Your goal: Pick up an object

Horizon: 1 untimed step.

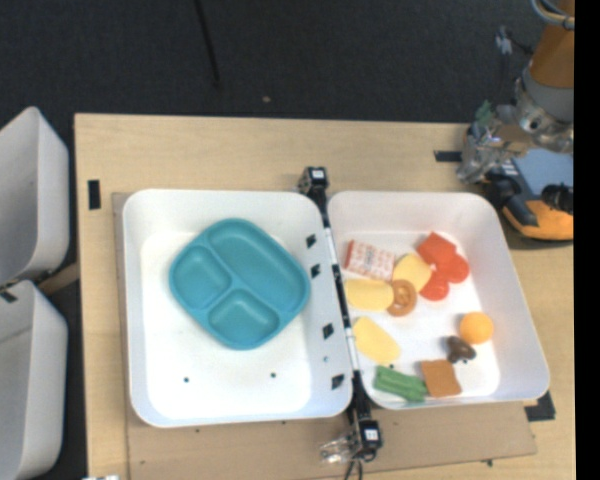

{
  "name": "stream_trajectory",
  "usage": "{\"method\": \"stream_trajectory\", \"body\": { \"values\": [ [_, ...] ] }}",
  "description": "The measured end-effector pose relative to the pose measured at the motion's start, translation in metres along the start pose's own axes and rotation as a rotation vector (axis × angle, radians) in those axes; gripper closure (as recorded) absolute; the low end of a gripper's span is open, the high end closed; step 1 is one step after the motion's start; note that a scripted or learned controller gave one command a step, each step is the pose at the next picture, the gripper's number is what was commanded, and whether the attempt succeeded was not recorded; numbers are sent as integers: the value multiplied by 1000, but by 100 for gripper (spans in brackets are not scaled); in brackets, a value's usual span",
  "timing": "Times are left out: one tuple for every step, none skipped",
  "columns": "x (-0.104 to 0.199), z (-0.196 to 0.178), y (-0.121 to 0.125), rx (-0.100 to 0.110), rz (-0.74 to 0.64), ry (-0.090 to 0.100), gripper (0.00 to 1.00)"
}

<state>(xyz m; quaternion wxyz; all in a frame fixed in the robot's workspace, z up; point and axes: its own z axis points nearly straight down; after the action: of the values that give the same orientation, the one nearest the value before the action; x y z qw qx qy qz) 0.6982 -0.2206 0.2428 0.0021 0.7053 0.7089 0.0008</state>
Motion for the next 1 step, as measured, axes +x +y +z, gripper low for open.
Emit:
{"method": "stream_trajectory", "body": {
  "values": [
    [48, 8, -24, 6, 1, 1, 100]
  ]
}}
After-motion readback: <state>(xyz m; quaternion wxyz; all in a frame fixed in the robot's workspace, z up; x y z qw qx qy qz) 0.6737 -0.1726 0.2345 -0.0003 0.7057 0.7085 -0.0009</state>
